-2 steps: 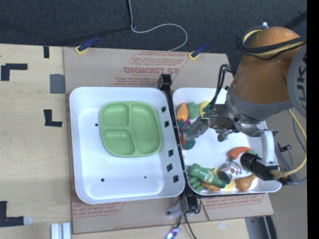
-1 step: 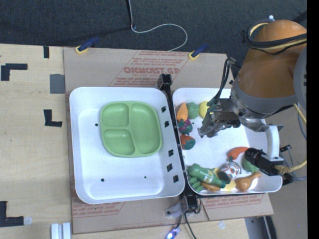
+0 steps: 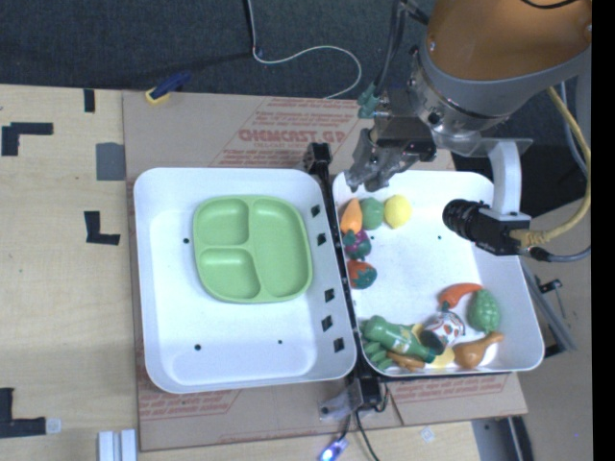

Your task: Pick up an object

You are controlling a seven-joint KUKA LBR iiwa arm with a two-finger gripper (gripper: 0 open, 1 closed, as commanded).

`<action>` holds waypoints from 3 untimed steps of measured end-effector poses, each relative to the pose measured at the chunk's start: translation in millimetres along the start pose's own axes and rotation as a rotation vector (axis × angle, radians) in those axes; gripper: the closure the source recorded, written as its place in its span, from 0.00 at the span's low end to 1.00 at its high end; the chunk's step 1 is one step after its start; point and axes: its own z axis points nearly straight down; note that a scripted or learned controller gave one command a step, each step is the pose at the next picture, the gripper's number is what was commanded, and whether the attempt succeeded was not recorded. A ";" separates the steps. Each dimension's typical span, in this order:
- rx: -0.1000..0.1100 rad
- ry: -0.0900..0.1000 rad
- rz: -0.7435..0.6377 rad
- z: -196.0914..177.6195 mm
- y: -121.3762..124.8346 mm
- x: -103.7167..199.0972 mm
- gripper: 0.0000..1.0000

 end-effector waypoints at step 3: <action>0.010 -0.006 0.017 96.2 -25.8 -76.5 1.00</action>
